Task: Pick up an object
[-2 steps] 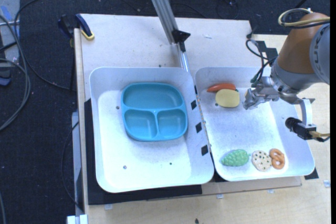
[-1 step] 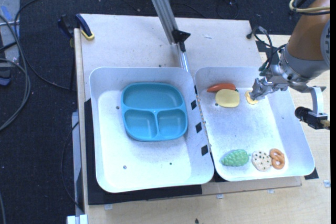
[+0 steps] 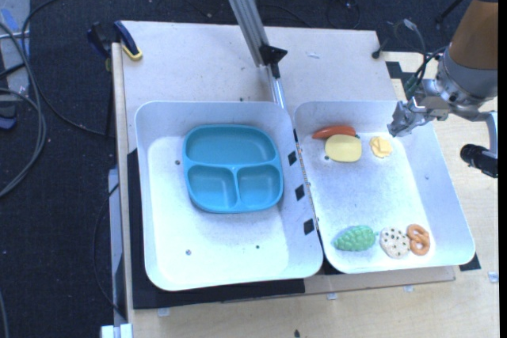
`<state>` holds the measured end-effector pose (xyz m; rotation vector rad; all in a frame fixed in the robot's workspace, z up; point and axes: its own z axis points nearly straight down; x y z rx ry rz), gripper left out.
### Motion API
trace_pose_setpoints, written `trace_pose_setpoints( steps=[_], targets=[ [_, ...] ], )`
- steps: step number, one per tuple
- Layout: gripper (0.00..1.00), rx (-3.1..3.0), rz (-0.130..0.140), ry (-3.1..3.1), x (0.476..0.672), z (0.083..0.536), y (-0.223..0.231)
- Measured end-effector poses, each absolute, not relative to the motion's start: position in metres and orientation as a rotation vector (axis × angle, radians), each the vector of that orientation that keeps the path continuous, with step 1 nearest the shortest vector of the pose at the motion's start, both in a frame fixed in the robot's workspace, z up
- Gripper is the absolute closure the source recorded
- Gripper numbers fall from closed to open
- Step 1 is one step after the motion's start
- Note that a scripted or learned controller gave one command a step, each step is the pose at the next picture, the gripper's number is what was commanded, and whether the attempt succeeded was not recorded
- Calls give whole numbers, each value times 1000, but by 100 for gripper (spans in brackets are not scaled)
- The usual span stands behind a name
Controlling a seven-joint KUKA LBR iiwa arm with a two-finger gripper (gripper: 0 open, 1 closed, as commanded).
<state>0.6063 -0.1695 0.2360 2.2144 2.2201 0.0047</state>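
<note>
Small yellow piece (image 3: 381, 146), the item nearest the tool, lying flat on the floor of the right bin (image 3: 444, 194) near its far right corner; it looks like a light, stiff toy food of smooth plastic, probably slippery and apt to skid, so a hold across its narrow width from above seems best. Just to its left, a larger yellow block (image 3: 344, 148) touching a red-orange sausage (image 3: 333, 131) behind it; along the near wall, a green leafy piece (image 3: 353, 238), a speckled cookie (image 3: 394, 242) and a pretzel (image 3: 418, 238), all likewise small and light. Gripper (image 3: 398, 125) poised just above and right of the small yellow piece, nothing seen in it; whether it is spread or closed cannot be told. Left bin (image 3: 158, 249) bearing a blue divided tray (image 3: 233, 168).
</note>
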Motion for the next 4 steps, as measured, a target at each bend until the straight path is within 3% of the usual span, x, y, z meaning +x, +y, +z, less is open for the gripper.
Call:
trace_pose_setpoints(
  steps=[4],
  targets=[
    [100, 2212, 5, 2230, 629, 243, 59]
  ],
)
